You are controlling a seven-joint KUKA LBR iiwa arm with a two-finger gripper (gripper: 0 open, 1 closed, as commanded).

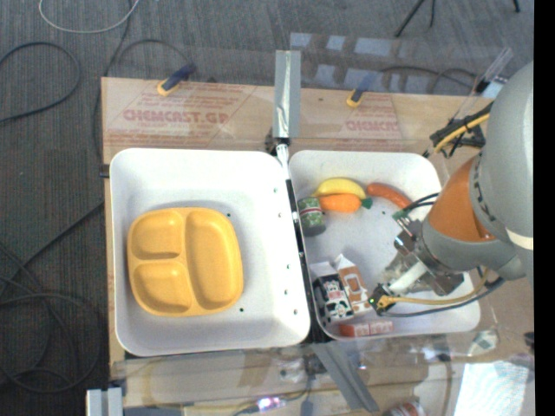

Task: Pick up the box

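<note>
In the camera view, the gripper (409,256) is seen low over the right bin (431,173), towards that bin's right side, at the end of the grey arm (512,172) with its orange band (460,213). Whether the gripper is wide, narrow or closed cannot be told, since its tip is hidden under the wrist. Nothing is seen held in it.

The left bin (126,173) is occupied by a single yellow divided plate (184,260), laid flat on its left half, with three compartments, all bare.

In the right bin, a banana (340,185) is found near the far wall, with an orange vegetable (341,203) touching it on the near side and a reddish sausage-shaped item (388,194) just to their right. A small green can (311,216) is placed against the left wall. Something red (360,328) is partly seen along the near wall; what it is cannot be told.

The box (349,286), brown and white, is lying in the near left part of the right bin, with a black-and-white packet (328,296) touching it on the left. The box is situated to the gripper's left and slightly nearer the camera, close to it but apart from it.
</note>
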